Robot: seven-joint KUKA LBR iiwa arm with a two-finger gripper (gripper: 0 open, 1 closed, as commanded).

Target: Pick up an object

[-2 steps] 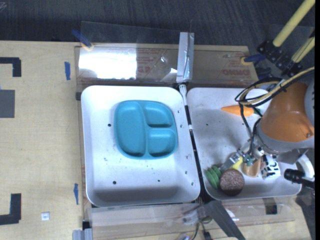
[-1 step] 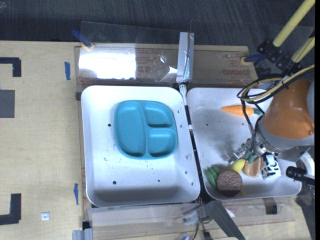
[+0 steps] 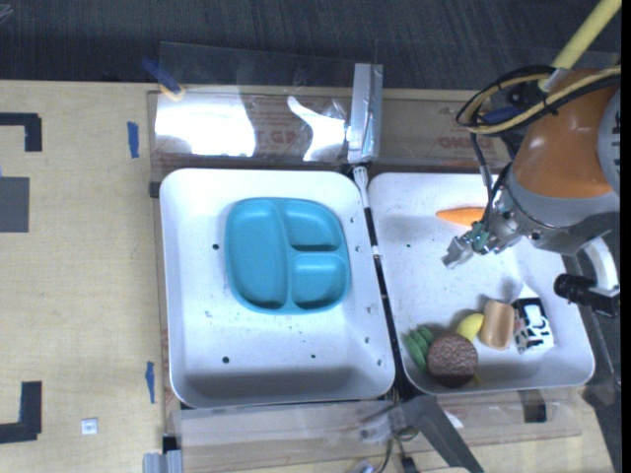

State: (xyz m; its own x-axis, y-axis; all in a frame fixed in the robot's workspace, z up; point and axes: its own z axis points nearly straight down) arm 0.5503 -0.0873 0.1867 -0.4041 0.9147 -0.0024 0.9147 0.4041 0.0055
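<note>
White left bin [image 3: 187, 264] holds a blue divided tray [image 3: 286, 254]. Right bin [image 3: 414, 215] holds an orange carrot [image 3: 460, 216] at its far side, beside the tool [image 3: 463, 252], whose grip cannot be told; more toys lie near.

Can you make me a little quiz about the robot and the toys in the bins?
1. True or false: the blue tray lies in the left bin.
2. Which toy lies nearest the gripper? A) carrot B) brown ball C) yellow lemon
3. Fill in: the green toy lies at the brown ball's ____ side in the picture.

Key
1. True. The tray has three sections and sits in the middle of the left bin.
2. A. The carrot lies just above the gripper in the right bin; the others sit near that bin's front edge.
3. Left.
</note>
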